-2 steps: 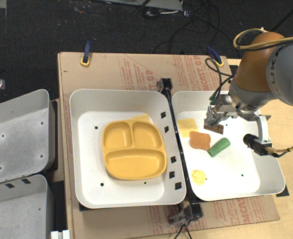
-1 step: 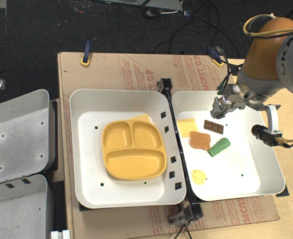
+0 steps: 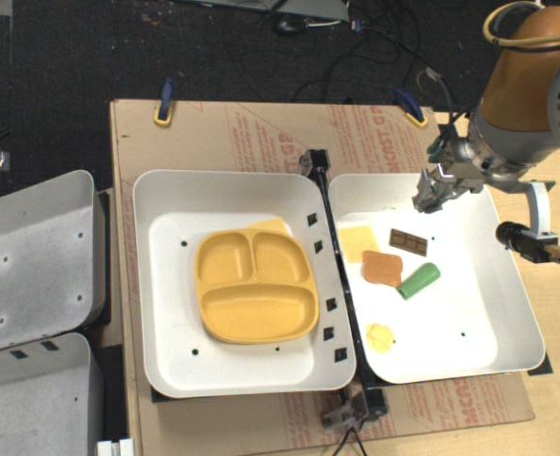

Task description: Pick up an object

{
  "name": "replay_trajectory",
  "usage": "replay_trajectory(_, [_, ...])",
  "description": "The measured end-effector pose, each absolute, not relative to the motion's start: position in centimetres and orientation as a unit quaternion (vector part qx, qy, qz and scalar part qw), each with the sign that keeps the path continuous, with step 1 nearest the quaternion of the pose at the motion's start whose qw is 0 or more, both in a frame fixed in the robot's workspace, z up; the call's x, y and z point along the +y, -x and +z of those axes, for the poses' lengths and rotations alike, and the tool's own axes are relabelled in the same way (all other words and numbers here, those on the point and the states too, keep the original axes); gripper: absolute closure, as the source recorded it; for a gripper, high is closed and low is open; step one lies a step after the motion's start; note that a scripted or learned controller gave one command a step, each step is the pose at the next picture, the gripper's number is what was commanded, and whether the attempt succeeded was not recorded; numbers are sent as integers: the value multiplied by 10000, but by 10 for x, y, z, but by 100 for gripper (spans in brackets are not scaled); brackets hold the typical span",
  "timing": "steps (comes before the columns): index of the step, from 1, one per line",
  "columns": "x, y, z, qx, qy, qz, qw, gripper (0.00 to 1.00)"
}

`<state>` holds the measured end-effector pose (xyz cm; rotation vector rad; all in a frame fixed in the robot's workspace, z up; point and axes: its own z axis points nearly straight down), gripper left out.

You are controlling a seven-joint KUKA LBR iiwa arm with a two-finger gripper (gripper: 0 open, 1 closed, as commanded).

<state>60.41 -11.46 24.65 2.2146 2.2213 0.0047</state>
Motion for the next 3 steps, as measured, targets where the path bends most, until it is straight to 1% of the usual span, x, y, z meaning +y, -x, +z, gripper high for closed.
replay_trajectory(1, [-54,-600,239,7099,-7043,3,-10,100])
replay_trajectory(2, [-4,-600,228,7097,-7045,1,-11,100])
replay_trajectory(3, [47,-595,229,7099,-7043,1,-11,100])
